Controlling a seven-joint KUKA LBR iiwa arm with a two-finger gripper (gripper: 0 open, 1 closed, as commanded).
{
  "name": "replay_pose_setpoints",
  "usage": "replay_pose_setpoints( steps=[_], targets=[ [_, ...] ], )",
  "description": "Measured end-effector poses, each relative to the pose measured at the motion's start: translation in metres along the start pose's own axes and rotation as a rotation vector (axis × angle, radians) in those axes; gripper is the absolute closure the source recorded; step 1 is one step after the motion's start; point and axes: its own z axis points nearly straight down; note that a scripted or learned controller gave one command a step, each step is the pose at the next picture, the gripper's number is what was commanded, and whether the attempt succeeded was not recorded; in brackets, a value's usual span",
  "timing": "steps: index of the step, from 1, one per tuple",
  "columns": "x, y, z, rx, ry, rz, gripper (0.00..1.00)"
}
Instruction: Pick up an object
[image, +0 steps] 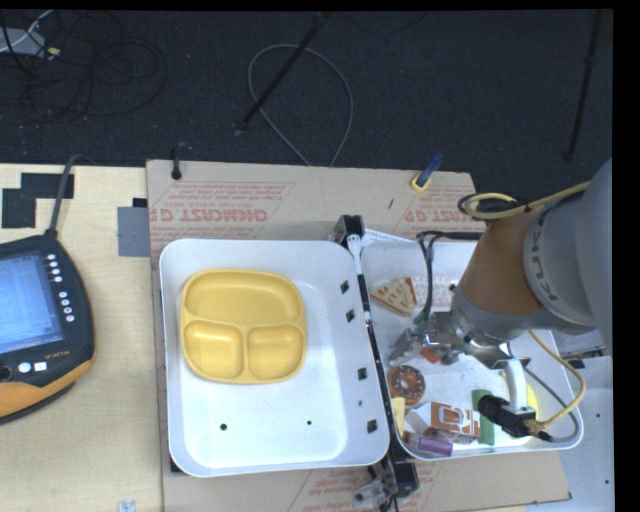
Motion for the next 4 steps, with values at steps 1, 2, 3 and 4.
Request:
replay_pose_setpoints(
  steps=[1, 2, 3, 4],
  targets=[
    [0.010, -0.012, 0.000, -0.004, -0.004, 0.004, 0.00],
    [0.013, 0.027, 0.000, -0.006, -0.005, 0.003, 0.00],
    [0.004, -0.032, 0.000, -0.002, -0.003, 0.007, 0.00],
    [0.002, -0.059, 0.000, -0.006, -0.003, 0.005, 0.00]
  ],
)
